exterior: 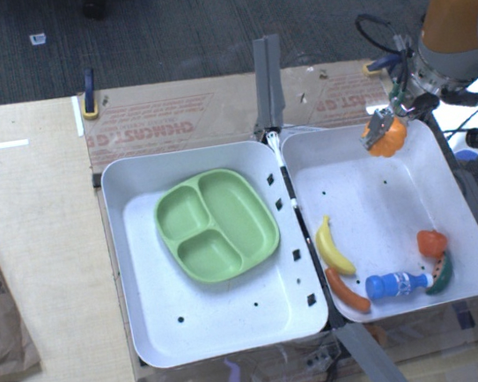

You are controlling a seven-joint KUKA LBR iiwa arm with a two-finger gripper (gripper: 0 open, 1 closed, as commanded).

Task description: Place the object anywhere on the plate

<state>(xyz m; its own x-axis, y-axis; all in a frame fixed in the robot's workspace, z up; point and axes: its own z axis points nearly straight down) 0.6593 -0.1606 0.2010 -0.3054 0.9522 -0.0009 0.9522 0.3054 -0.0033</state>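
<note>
A green divided plate [216, 225] lies in the left bin [153, 332]. My gripper [381, 130] hangs over the far right part of the right bin [374, 201], shut on a small orange object [390, 140] that sits between its fingers, lifted above the bin floor. The arm comes in from the upper right. The plate is well to the left of the gripper, across the divider between the bins.
In the right bin lie a yellow banana [334, 249], an orange carrot-like piece [348, 292], a blue bottle [395, 284], a red-orange piece [432, 242] and a green slice [441, 275]. A grey post [269, 83] stands behind the bins.
</note>
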